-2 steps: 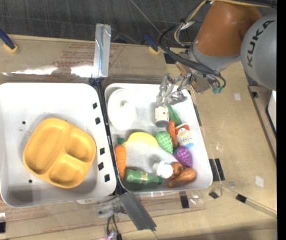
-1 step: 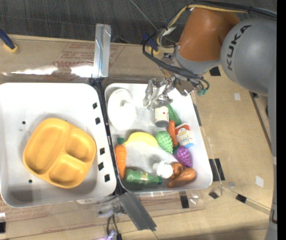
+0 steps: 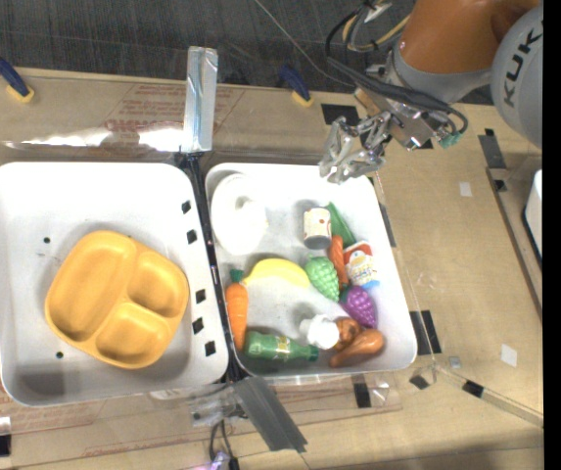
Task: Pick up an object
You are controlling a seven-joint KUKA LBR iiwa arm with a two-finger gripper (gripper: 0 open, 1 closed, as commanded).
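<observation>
- The tabletop (image 3: 456, 262) carries two white bins side by side; the right bin (image 3: 395, 262) serves as the landmark here.
- The arm (image 3: 456, 18) reaches in from the right, its orange band above the wrist, wrist cables looping over the right bin's far right corner.
- The left bin (image 3: 16, 213), touching the right bin's left wall, holds a yellow divided tray (image 3: 116, 297).
- The claw (image 3: 350, 155) hovers over the right bin's far rim, pointing down; nothing sits between its fingers, and whether they are spread or closed I cannot tell.
- Inside the right bin lie the candidates: a white cup (image 3: 239, 218) at the far left, a banana (image 3: 278, 274) in the middle, a carrot (image 3: 237, 305) along the left wall, a green bottle (image 3: 278, 347) near the front, purple grapes (image 3: 360, 305) at the right.
- Judged from this, the task is barely begun: no object is lifted, and descent, grasp and lift all remain.
</observation>
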